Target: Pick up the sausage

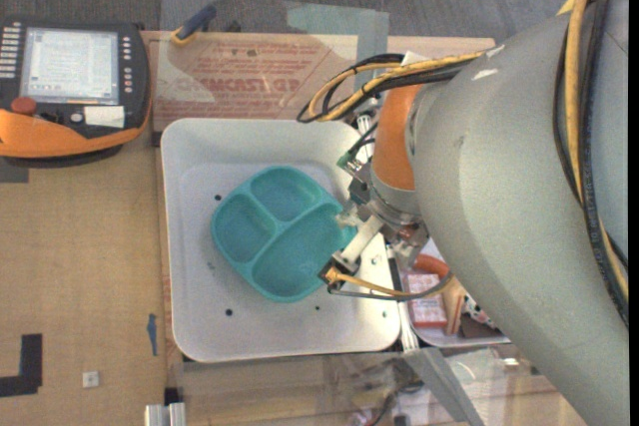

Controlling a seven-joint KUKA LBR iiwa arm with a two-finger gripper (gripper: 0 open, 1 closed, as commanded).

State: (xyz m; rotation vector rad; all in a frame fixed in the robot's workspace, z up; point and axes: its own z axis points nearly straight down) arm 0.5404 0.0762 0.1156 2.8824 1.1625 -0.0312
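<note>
Sausage: a glossy orange-red rounded end (431,265) is being shown just past the white bin's (190,314) right rim, near the gripper (399,232); the rest is being hidden by the arm (519,195).
Gripper: being held low at that rim; whether it is open or closed cannot be told.
Plate: a smooth teal three-compartment plate (280,232) is being carried in the bin, just beside the gripper.
Packet: a red-and-white printed packet (431,309) is being half covered.
Pendant: an orange-and-grey teach pendant (70,85) is being rested on the wooden surface (80,264).

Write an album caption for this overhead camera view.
Grey robot arm reaches in from the right beside a teal divided plate in the left white bin.
</note>
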